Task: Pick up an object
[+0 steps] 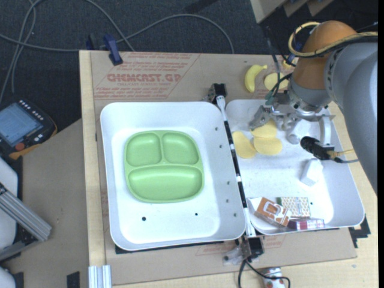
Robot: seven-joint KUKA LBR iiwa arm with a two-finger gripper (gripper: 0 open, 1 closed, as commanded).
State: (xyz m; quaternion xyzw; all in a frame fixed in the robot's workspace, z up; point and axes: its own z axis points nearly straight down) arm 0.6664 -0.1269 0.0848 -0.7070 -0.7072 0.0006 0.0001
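Hand: the hand hung low in the right bin, just above 3 yellow pieces, placed for a grab; whether it was open or closed could not be told.
Left bin: a green tray lay flat.
Near corner: small packets sat together.

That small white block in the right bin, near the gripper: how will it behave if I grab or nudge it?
The small white block looks boxy and flat-sided, so it probably won't roll. It seems small, likely light, and may skid on the right bin's smooth white floor if nudged. It lies apart from the gripper, with room around it.
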